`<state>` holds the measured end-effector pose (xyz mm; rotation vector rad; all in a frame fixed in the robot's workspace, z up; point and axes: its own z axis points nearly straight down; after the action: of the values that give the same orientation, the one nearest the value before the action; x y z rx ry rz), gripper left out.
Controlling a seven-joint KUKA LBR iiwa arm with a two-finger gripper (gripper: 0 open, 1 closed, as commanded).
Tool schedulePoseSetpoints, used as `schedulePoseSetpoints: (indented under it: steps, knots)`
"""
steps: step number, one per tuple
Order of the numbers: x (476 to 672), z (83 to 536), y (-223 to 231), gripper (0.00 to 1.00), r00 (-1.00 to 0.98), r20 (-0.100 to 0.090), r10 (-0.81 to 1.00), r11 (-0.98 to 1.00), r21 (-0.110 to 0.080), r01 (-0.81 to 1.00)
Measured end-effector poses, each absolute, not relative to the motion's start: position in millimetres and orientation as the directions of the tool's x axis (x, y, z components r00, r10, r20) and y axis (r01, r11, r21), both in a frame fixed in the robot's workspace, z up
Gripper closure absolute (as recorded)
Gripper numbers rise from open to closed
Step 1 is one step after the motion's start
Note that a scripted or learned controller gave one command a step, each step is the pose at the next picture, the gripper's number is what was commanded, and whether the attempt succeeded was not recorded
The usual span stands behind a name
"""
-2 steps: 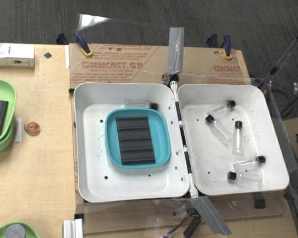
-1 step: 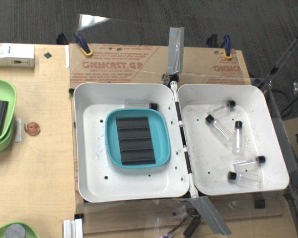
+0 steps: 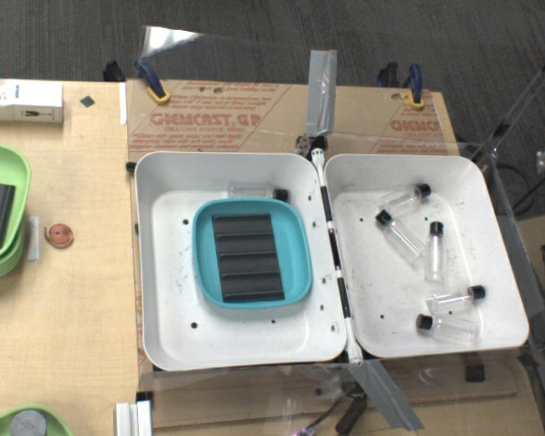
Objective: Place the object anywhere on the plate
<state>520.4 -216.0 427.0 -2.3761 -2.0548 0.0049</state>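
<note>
- The step in hand is, as I judge it, the very first one: choosing and picking an object, because nothing lies on the plate (image 3: 203,243) yet.
- Whether the tool is spread or pressed together I cannot tell, so I leave its state open.
- The plate is teal with a dark ribbed insert (image 3: 247,258) (it looks like a grooved mat) and it sits in the middle of the left bin (image 3: 163,334), the bin farther from the side where the tool comes in.
- The objects are clear vials (image 3: 434,251) with black caps, five of them scattered in the right bin (image 3: 490,234), the bin nearer to the tool's side. Two of them lie close together at the front corner.
- One more vial (image 3: 252,192) lies in the left bin just behind the plate, beside its rim.
- The next move calls for coming down over one vial that lies apart from the others, with the tool turned across its length, because a smooth round tube probably rolls away easily.
- After that comes a lift and a carry over the wall between the bins to the plate.
</note>
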Motion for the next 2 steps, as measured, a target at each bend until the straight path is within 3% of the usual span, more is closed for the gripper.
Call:
schedulePoseSetpoints:
  steps: [2]
  knots:
    - [520.4, 427.0, -216.0, 0.00, 0.144, -0.002, 0.990, -0.144, -0.002, 0.990]
